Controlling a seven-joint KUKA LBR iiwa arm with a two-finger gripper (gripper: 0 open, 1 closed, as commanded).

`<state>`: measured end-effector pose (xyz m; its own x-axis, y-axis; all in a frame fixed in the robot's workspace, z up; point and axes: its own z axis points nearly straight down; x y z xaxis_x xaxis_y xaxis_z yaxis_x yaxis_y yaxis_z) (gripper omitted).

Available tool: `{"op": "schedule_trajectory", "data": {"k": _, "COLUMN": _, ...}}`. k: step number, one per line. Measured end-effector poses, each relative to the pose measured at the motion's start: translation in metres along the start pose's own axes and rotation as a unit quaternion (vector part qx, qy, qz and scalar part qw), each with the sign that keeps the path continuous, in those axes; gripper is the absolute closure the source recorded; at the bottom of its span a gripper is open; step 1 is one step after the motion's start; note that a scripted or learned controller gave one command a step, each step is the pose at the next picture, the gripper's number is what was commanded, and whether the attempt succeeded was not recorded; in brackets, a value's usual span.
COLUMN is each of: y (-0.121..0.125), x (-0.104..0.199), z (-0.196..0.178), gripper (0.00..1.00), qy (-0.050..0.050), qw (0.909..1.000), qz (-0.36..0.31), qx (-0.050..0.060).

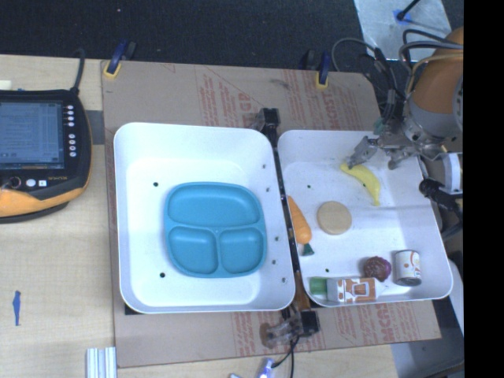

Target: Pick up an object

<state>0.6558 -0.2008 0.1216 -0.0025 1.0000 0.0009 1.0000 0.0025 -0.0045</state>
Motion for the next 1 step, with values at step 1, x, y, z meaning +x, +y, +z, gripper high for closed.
{"op": "schedule_trajectory", "data": {"k": 1, "y": -0.0105, "x": -0.0030, "z": 0.0110, "gripper": 0.00, "qy": 0.000, "qw": 1.0000, "qz": 0.000, "qx": 0.000}}
